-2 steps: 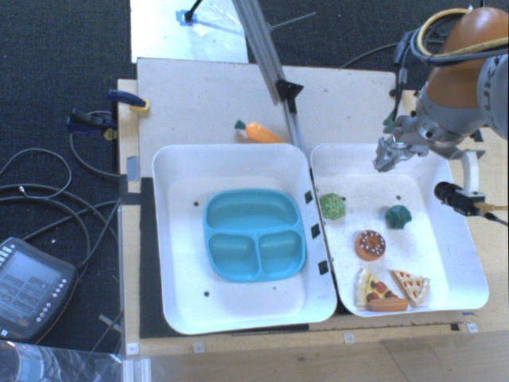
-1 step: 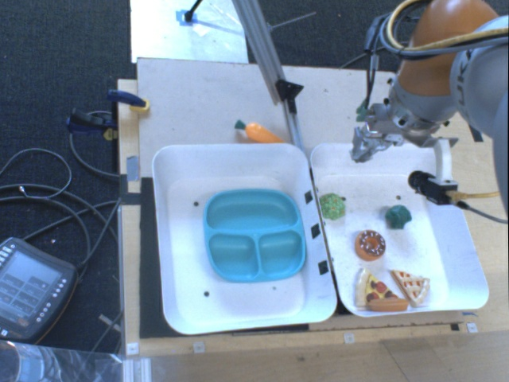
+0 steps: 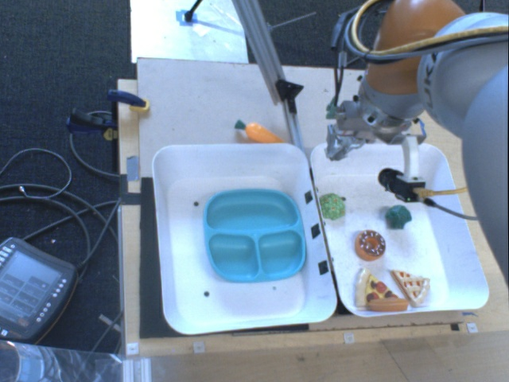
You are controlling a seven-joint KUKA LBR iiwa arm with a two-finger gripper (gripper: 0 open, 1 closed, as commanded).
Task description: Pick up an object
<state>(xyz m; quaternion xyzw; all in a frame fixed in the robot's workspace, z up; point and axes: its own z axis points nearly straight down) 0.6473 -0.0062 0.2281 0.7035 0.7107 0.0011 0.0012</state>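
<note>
Overhead, the gripper [image 3: 340, 146] hangs over the right bin's [image 3: 461, 249] far corner, its state unreadable, while broccoli [image 3: 332, 206], donut [image 3: 371, 245] and pizza slice [image 3: 378, 291] lie below it.

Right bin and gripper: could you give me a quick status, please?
Gripper over right bin's far left corner, nothing seen held. Broccoli pieces, donut, pizza slice, waffle lie untouched. Nothing blocking.

Divided tray [image 3: 255, 234] in left bin [image 3: 171, 237]; food toys, perhaps five, in right bin [image 3: 457, 237].
</note>
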